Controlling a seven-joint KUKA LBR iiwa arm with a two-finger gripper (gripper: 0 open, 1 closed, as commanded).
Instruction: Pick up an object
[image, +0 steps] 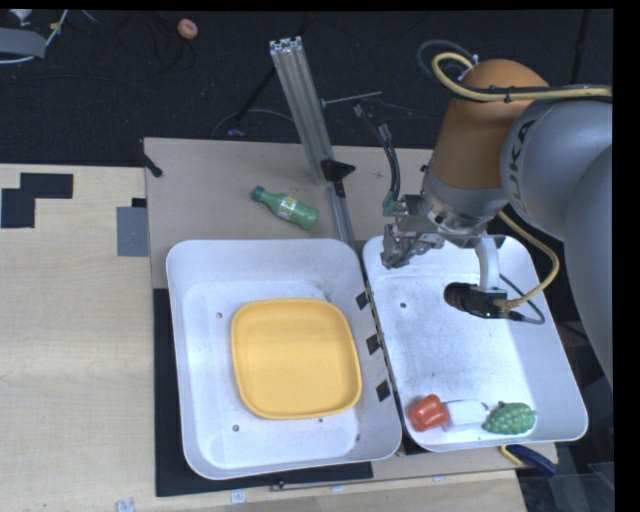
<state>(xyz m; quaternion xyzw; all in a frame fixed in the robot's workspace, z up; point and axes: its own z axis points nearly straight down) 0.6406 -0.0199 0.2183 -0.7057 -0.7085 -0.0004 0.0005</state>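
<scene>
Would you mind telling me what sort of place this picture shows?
Probably a robotics lab: a grey arm with an orange band reaches over two white bins on a bench, with toy food inside and loose cables behind.

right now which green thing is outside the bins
The green plastic bottle, lying on the bench behind the left bin; the green bumpy toy sits inside the right bin.

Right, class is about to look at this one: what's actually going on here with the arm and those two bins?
A grey and orange robot arm reaches in from the right, its gripper over the far left corner of the right bin. Small toys lie at that bin's near edge: a red one and a green one. A yellow plate sits in the left bin; a green bottle lies on the bench beyond.
</scene>
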